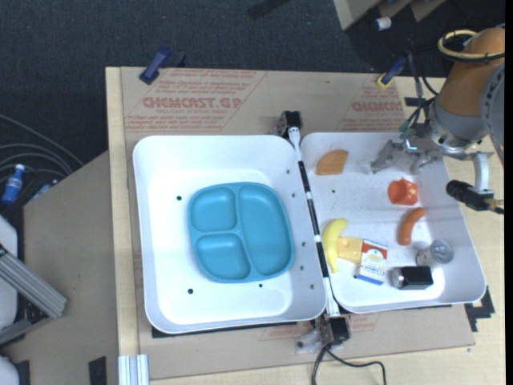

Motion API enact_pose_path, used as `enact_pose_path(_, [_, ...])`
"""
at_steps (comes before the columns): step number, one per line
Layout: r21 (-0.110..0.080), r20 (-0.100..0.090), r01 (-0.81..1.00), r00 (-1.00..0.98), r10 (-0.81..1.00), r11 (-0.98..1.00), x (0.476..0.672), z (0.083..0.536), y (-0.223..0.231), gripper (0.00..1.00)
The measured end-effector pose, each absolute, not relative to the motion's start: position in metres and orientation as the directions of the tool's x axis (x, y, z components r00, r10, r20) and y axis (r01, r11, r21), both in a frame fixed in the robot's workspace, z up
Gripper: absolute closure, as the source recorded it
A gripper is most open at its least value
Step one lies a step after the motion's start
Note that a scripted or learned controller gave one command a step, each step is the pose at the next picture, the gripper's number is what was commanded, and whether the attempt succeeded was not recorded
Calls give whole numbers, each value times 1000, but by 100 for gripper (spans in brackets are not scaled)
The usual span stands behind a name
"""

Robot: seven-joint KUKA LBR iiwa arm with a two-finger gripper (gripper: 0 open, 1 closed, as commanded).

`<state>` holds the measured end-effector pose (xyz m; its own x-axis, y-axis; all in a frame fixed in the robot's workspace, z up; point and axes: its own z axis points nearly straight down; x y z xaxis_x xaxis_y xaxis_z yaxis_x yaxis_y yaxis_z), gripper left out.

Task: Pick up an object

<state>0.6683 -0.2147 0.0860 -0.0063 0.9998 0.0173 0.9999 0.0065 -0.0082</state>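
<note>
My gripper hangs over the far part of the right bin, its two fingers spread open with nothing between them. Just in front of it lies a red lumpy toy, apart from the fingers. To its left lies an orange bread-like piece. Nearer the front lie an orange-red sausage, a yellow banana, a yellow cheese wedge, a small printed box, a black block and a grey round piece.
The left bin holds a blue divided plate. The grey and orange arm comes in from the upper right. A black clamp sits at the far end of the divider between the bins.
</note>
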Motion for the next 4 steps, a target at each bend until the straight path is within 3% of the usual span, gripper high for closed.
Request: enact_pose_path(4, [-8,17,1000,-6,1000,6,668,86,-215,0])
